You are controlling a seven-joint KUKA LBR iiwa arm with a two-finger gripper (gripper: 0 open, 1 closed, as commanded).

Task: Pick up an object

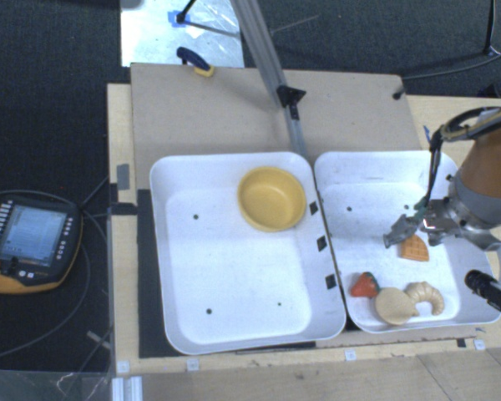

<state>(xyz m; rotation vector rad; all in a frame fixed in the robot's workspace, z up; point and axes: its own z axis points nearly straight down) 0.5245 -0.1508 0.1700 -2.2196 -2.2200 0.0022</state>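
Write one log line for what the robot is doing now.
hand: over right white bin | nearest: orange waffle-like wedge | yellow round bowl: left bin

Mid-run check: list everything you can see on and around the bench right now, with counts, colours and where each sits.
bowl: 1, yellow, top right corner of the left bin
left bin: 1, white, left half of the bench
right bin: 1, white, right half of the bench
waffle piece: 1, orange, middle of the right bin, just under the claw
strawberry: 1, red, near front left of the right bin
round biscuit: 1, cream, front of the right bin, beside the strawberry
croissant: 1, tan, front of the right bin, right of the biscuit
control pendant: 1, orange and grey, on the floor left of the bench
clamp: 1, blue and yellow, back edge of the board
arm: 1, grey with orange band, from the right
claw: 1, grey, low over the waffle piece
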